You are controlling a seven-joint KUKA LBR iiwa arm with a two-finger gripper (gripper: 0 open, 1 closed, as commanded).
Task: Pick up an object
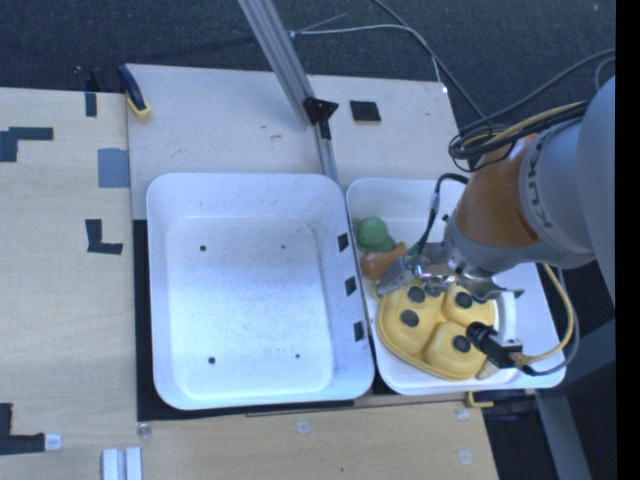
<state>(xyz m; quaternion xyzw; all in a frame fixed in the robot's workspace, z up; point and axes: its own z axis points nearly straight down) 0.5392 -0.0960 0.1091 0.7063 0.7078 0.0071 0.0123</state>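
The claw (415, 276) sits low in the right bin (400, 193), at the upper left edge of a big yellow toy (435, 330). Whether it is apart, together or clamped on something I cannot tell (the wrist hardware and cables crowd over it). The yellow toy lies just below and to the right of the claw, lumpy, with dark round spots on its top, and fills the lower part of that bin. Just left of the claw is a small orange piece (378, 263), touching or nearly touching the toy's edge. Above that, up and left of the claw, rests a green ball (375, 233), close against the bin's left wall.

Above and to the right of the claw rises the arm (560, 188), its orange band nearest the wrist and grey casing beyond, with yellow and black cables looping around it.

Well left of the claw lies the left bin (160, 268), white with faint speckling on its floor. A slanted metal rail (275, 43) runs up and away from the gap between the bins.
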